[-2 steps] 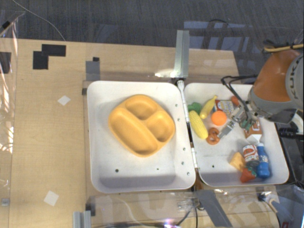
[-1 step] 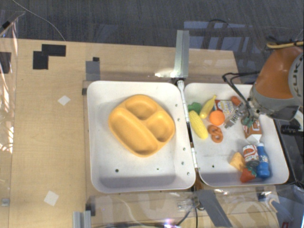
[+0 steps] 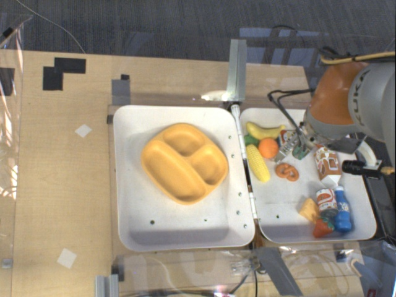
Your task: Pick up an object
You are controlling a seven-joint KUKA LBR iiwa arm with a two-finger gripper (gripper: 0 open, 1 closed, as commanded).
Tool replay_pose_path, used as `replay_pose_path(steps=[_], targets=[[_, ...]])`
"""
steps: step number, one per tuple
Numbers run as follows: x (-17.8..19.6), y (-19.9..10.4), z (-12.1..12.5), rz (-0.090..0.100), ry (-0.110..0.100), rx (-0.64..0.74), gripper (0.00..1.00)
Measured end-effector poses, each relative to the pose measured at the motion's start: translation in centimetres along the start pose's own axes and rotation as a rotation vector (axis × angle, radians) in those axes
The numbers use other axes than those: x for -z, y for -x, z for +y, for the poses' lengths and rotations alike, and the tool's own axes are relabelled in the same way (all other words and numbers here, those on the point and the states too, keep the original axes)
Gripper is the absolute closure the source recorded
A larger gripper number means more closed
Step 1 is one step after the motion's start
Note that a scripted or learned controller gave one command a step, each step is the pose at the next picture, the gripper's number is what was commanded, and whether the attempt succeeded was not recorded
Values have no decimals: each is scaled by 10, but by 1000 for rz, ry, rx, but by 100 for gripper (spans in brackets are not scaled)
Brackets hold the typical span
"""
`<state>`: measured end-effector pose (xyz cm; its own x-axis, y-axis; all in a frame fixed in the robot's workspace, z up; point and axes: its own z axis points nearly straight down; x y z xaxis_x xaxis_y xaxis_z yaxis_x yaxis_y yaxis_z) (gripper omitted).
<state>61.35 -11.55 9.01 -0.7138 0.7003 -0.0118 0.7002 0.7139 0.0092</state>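
The gripper (image 3: 296, 146) hangs low in the right bin (image 3: 272, 228), just beside the orange (image 3: 268, 148) and above the pretzel (image 3: 286, 172); its grip cannot be told. A clean pick likely means centring on one item, clear of the corn cob (image 3: 257, 163) and banana (image 3: 263, 130). The left bin (image 3: 130, 228) holds a yellow divided plate (image 3: 184, 162).
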Motion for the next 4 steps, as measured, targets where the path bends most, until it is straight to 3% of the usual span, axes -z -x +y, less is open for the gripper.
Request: replay_pose_path(steps=[1, 2, 3, 4], targets=[[13, 2, 3, -8, 5, 7, 100], [12, 1, 3, -6, 4, 8, 0], [-3, 15, 30, 7, -9, 24, 0], [14, 17, 36, -8, 4, 34, 100]])
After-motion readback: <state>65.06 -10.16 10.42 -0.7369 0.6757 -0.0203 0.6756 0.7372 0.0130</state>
